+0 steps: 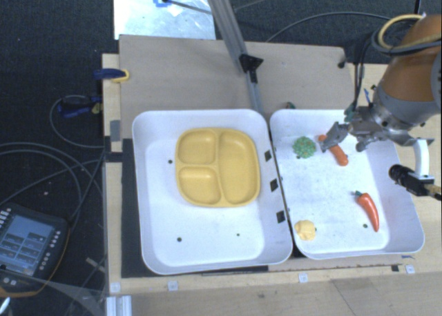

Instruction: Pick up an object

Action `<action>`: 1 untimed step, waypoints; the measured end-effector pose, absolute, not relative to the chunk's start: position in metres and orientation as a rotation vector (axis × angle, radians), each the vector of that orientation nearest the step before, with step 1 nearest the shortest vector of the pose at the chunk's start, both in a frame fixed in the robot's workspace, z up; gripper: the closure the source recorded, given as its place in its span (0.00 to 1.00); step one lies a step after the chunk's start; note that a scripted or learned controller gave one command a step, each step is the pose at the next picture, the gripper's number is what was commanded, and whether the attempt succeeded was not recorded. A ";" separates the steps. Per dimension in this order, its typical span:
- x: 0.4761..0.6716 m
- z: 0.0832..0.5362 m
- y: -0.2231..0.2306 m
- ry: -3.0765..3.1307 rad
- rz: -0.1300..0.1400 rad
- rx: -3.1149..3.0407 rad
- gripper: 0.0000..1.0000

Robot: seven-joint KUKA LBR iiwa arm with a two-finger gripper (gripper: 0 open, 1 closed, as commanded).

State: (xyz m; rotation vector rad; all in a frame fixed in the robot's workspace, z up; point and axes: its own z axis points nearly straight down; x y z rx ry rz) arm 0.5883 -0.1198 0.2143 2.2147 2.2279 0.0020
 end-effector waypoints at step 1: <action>0.588 0.214 -0.120 2.225 0.003 2.217 0.00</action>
